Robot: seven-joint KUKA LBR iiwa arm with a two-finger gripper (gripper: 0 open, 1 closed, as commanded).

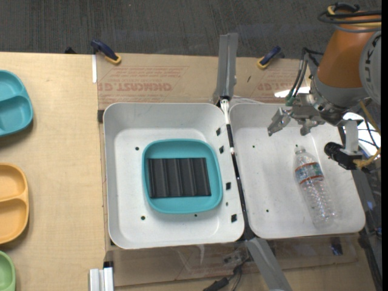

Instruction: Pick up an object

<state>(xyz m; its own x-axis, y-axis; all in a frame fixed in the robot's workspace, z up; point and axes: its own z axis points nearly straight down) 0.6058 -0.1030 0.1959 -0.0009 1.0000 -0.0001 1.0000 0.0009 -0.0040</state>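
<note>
A clear plastic water bottle (313, 187) with a blue-and-white label lies on its side in the right bin (267, 199), cap toward the back. My gripper (291, 125) hangs over the back of that bin, just behind and left of the bottle's cap. Its two fingers are spread apart with nothing between them. A teal dish with dark ridges (180, 176) sits in the middle of the left bin (121, 162).
On the wooden bench at far left lie a teal divided plate (12, 109), an orange one (11, 202) and a green one (5, 271). Cardboard with two clamps (106, 51) lines the back. A grey divider post (227, 65) stands between the bins.
</note>
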